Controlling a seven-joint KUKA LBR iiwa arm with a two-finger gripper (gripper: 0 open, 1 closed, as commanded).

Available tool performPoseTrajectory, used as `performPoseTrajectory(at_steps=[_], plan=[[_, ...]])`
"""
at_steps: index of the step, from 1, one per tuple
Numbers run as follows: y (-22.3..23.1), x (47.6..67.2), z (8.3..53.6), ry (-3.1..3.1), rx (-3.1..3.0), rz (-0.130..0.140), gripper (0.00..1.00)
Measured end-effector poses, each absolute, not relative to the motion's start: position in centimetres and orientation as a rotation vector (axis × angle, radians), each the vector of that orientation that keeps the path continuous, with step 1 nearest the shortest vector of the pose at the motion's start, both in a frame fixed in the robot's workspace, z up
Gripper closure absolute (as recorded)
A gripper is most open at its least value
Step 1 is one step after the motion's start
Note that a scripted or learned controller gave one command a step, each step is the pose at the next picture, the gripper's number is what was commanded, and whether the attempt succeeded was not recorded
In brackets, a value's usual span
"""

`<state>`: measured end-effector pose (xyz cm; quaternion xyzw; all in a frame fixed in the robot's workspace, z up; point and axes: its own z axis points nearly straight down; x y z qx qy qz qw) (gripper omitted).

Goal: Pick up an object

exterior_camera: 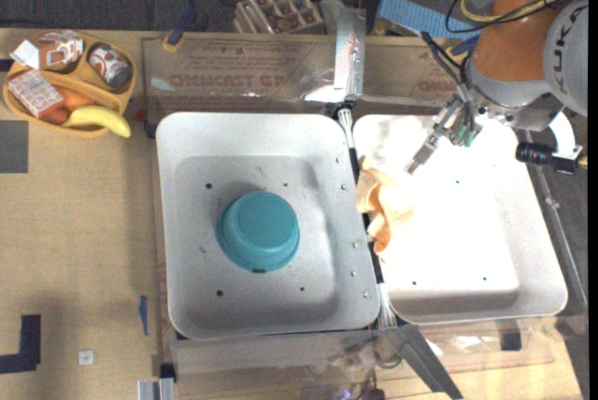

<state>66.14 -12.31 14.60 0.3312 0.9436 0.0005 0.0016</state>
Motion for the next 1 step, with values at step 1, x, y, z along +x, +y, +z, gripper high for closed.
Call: performPoseTrajectory(at_steps=[1], plan=[[-9.9,61.43,8.95,2.896,1.194,0.005,0.0]])
